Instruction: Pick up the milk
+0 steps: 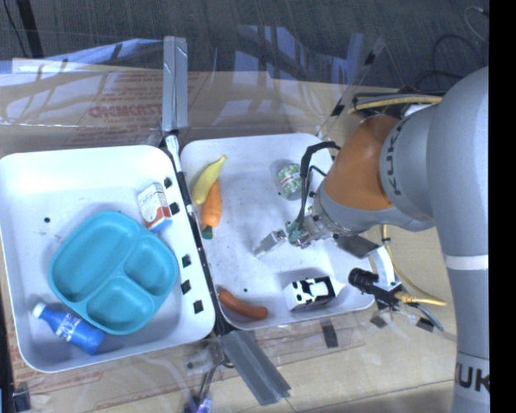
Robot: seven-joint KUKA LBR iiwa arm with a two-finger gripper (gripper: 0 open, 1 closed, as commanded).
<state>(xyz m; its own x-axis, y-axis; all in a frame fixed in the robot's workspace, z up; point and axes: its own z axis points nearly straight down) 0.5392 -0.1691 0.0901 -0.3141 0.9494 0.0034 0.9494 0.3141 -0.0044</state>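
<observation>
A black-and-white cow-patterned carton, which I take for the milk, lies on its side near the front edge of the right bin. My gripper hangs low over the middle of that bin, up and to the left of the carton and apart from it. Nothing shows held in the gripper. The grey arm with its orange band reaches in from the right and covers the bin's right side.
The right bin also holds a banana, a carrot, a green-white round item and a sausage. In the left bin lie a blue divided plate, a small red-and-white carton and a blue bottle.
</observation>
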